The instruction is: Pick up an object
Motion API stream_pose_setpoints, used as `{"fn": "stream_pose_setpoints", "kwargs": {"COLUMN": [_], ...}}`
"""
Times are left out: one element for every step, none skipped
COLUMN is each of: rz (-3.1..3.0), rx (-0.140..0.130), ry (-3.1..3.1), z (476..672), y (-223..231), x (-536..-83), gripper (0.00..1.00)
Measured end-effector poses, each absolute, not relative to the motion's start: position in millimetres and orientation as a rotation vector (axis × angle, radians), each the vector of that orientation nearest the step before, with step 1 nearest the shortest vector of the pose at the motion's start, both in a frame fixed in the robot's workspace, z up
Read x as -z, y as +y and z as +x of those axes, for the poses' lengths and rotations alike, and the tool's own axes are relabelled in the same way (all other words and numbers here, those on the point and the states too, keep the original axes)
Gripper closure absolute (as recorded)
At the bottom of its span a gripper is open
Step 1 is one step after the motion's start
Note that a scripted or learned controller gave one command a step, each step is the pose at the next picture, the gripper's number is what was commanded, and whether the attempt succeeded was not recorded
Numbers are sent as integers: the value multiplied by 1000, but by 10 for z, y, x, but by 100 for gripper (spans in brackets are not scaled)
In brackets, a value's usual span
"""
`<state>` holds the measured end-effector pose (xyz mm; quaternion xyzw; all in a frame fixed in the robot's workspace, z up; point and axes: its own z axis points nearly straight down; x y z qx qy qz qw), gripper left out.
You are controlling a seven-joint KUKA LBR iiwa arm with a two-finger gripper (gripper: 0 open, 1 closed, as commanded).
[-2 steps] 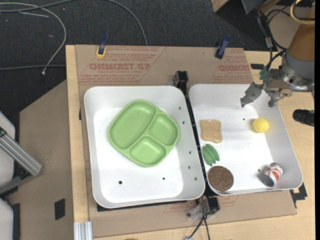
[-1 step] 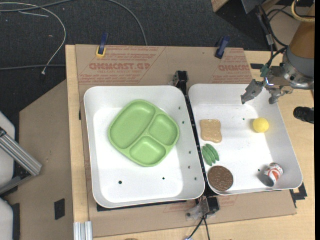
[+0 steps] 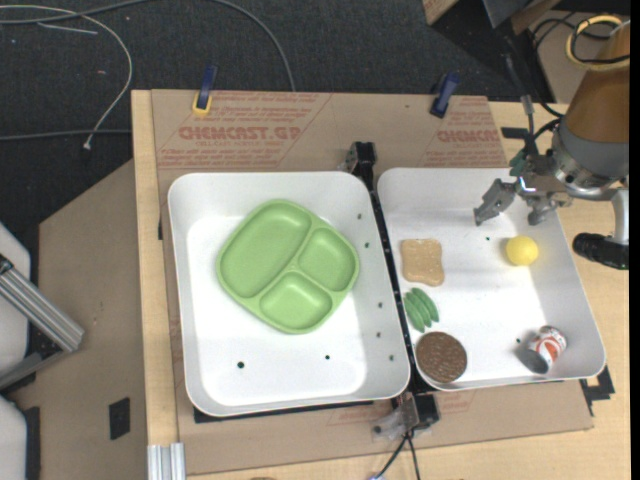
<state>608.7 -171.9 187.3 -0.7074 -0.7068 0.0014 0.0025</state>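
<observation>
My gripper (image 3: 512, 205) hangs over the far side of the right bin (image 3: 470, 363), open, with nothing between its fingers (image 3: 491, 204). A yellow ball (image 3: 521, 251) lies just below and right of it. A tan slice of bread (image 3: 422, 260) rests near the bin's left wall, with a green pea pod (image 3: 421, 309) below it and a brown round cookie (image 3: 441, 356) at the near left corner. A small red and white can (image 3: 546, 345) lies at the near right.
The left bin (image 3: 200, 368) holds a green divided plate (image 3: 288, 265). Black clamps (image 3: 361, 155) join the bins at the back and front. Blue clips (image 3: 206, 88) pin the cardboard base. The arm's orange band (image 3: 600, 98) rises at the right edge.
</observation>
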Motion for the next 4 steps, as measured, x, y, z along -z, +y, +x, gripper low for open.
{"fn": "stream_pose_setpoints", "kwargs": {"rz": [-2220,-2211,-2218,-2224], "rx": [-1,2,4,4], "ry": [-2220,-2215,-2222,-2224], "z": [6013,6012,6029,5941], "y": [-1762,-1724,-1740,-1726], "x": [-1422,-902,-1043,-1603], "gripper": [0,0,100,100]}}
